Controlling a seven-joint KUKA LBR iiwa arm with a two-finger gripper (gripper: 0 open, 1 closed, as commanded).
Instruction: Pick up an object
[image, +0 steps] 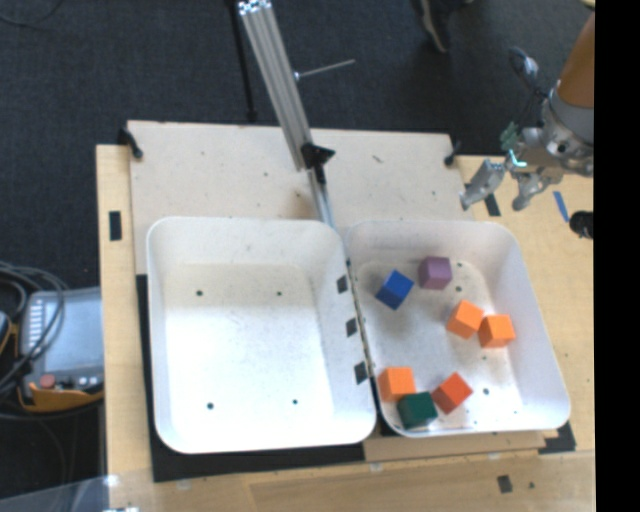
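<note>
My gripper (506, 190) hangs spread and holding nothing, above the bench just beyond the far edge of the right bin (530, 290). The blocks lie inside that bin: a blue block (395, 289) and purple block (435, 272) toward the far end, two orange blocks (480, 324) touching near the right wall. They look light, stiff and flat-sided, so I judge a pinch across opposite faces should hold. The purple block stands apart from its neighbours, leaving room for my fingers; the bin walls are low.
</note>
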